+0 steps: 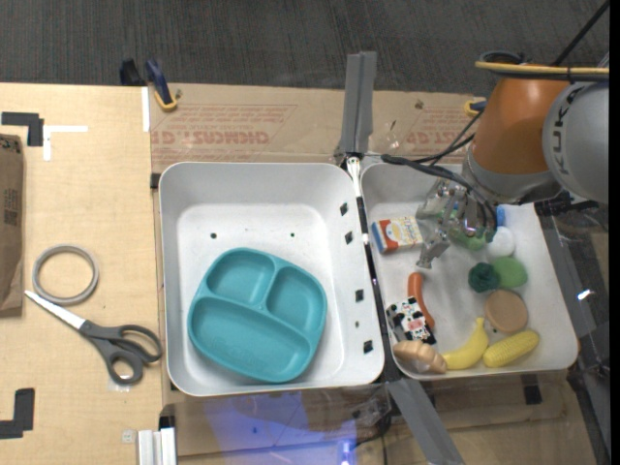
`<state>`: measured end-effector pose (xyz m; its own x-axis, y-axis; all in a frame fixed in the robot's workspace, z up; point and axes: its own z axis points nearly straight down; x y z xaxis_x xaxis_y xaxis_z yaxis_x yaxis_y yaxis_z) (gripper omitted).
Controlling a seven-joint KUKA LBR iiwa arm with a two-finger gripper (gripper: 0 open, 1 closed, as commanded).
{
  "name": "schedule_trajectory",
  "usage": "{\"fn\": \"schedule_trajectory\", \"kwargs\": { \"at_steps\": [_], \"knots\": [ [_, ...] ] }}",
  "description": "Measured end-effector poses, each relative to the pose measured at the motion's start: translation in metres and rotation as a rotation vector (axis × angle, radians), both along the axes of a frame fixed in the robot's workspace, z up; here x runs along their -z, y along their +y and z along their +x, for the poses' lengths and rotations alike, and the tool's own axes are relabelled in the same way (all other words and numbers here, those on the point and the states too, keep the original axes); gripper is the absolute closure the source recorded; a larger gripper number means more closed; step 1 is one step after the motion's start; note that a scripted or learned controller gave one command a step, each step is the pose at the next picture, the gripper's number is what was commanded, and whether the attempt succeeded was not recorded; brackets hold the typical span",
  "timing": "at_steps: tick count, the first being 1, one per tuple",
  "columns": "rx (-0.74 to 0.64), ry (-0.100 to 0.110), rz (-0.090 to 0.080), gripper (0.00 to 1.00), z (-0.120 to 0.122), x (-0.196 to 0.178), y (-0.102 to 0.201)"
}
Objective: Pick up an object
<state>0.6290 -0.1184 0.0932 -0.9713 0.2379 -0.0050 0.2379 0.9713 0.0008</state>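
currently the grey kuka arm with its orange band (pixel 528 124) reaches in from the right over the right shallow white plastic bin (pixel 554 289). the metal two-finger gripper (pixel 448 229) hangs low at the bin's upper middle, just beside the small white-and-red carton (pixel 397 233). how far apart the jaws stand i cannot tell; nothing is visibly caught between them.

step in hand, as judged: descent onto a pick target, probably the carton or the green item under the wrist. to do it well, centre on one piece, come down straight, and close across its narrow, flat sides; rounded toys will tend to roll out.

left white bin (pixel 184 211) holds a teal three-compartment plate (pixel 257 313), smooth and glossy. in the right bin: a yellow corn cob (pixel 510 348), bumpy; a curved yellow banana (pixel 468 349); a flat tan disc (pixel 506 311); dark green broccoli-like pieces (pixel 497 276), lumpy; a slim red-orange sausage (pixel 418 291); a black-and-white patterned piece (pixel 411 322).
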Motion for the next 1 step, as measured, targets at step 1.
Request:
{"fn": "schedule_trajectory", "kwargs": {
  "at_steps": [1],
  "knots": [
    [-0.047, -0.001, -0.002, 0.00, -0.0208, -0.0004, -0.1043]
  ]
}}
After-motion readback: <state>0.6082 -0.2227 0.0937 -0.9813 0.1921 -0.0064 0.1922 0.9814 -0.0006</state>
